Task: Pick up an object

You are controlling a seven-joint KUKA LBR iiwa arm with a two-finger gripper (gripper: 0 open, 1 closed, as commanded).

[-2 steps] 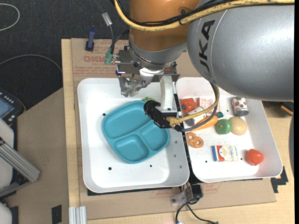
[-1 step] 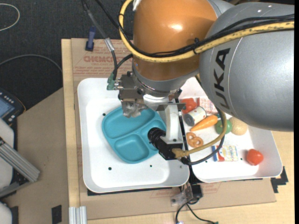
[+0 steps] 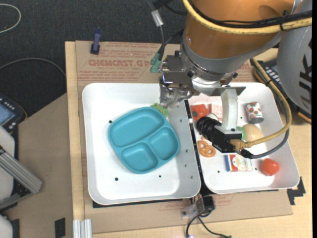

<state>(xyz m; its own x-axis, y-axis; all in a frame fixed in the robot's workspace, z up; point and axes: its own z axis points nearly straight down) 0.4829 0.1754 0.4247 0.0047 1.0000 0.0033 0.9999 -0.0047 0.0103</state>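
overhead slanted view of two shallow white bins on a cardboard-covered bench. the arm, with its orange band [image 3: 237, 14], enters from the right and carries the gripper [image 3: 171, 95] down over the upper right corner of the left bin [image 3: 99, 133], close to the seam between the bins. whether the gripper is open or closed, and whether it has hold of anything, cannot be told; its tips are obscured by the metal wrist hardware. a small green object [image 3: 159, 108] lies directly beneath the gripper, touching the upper right rim of the blue divided plate [image 3: 143, 140], which rests tilted in the middle of the left bin. the right bin [image 3: 282, 180] holds a small red-and-white can [image 3: 254, 112], a pretzel [image 3: 206, 148], a red-and-white packet [image 3: 237, 163], a red tomato-like piece [image 3: 269, 167] and a pale rounded item [image 3: 251, 132], all well apart from the gripper.
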